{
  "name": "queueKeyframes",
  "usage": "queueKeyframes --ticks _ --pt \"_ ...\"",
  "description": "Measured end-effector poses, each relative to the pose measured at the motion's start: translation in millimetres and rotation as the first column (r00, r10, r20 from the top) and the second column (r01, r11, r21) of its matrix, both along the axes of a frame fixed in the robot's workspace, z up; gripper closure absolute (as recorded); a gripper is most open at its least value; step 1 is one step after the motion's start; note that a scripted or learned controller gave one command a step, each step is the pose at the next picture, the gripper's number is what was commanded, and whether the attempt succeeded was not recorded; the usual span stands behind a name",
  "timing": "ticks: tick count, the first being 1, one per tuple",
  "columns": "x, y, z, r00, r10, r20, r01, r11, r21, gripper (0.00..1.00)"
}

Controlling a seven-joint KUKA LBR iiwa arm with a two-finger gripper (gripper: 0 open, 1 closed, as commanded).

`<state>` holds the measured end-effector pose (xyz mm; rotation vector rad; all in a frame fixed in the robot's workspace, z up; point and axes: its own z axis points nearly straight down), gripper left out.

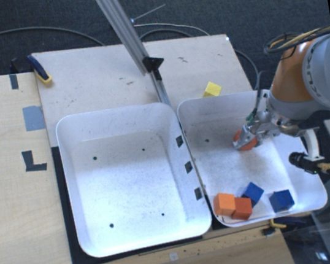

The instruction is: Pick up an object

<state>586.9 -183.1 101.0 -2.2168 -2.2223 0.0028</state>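
My gripper [246, 139] reaches in from the right over the upper middle of the right bin [301, 209]. A small red block [245, 142] sits between its fingertips, and the gripper is shut on it. Whether the block is off the bin floor I cannot tell. Along the right bin's front edge lie an orange block [225, 202], a red-orange block [242, 208] touching it, a blue block [253, 192] and a second blue block [281, 200].
The left bin [72, 174] stands beside the right one, sharing a wall. A yellow block [212, 90] lies on the bench just behind the right bin. A metal rail [128, 34] slants across the back. Cables run by the arm at the right.
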Motion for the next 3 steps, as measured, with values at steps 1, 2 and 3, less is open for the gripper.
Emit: queueKeyframes --ticks 1,2,3 --pt "-90 57 127 1.0 0.001 0.005 -0.001 1.0 0.001 1.0" --pt "10 135 118 1.0 0.008 0.005 -0.008 1.0 0.001 1.0" --pt "-12 205 98 1.0 0.006 -0.003 -0.006 1.0 0.002 1.0"
